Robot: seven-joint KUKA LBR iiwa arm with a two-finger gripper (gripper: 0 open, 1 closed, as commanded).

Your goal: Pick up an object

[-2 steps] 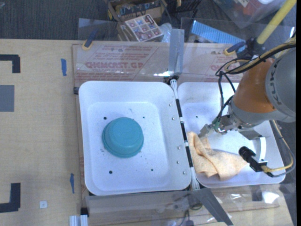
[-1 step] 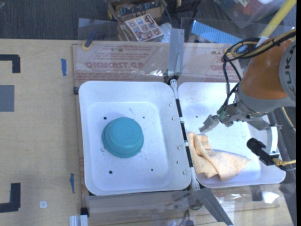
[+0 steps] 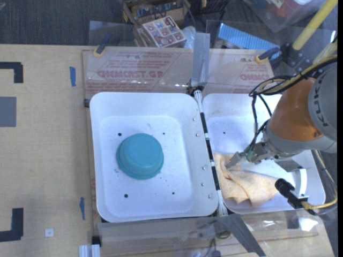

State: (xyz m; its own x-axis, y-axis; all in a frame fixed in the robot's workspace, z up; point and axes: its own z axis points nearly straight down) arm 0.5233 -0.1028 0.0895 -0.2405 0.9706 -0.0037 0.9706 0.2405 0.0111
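Note:
A teal upturned bowl [image 3: 140, 155] sits in the middle of the left bin [image 3: 107, 111]. A crumpled yellow-tan cloth [image 3: 246, 186] lies at the front left of the right bin [image 3: 230, 116]. My gripper [image 3: 236, 163] reaches in from the right and hangs low over the cloth's upper left part, close to or touching it. The orange-banded wrist [image 3: 292, 116] rises behind it.
A black cylindrical part with a white bracket [image 3: 292, 189] sticks out near the right bin's front right. Clear plastic sheeting and a metal divider [image 3: 201, 58] stand behind the bins. Cardboard boxes and clutter lie beyond. Wooden bench stretches to the left.

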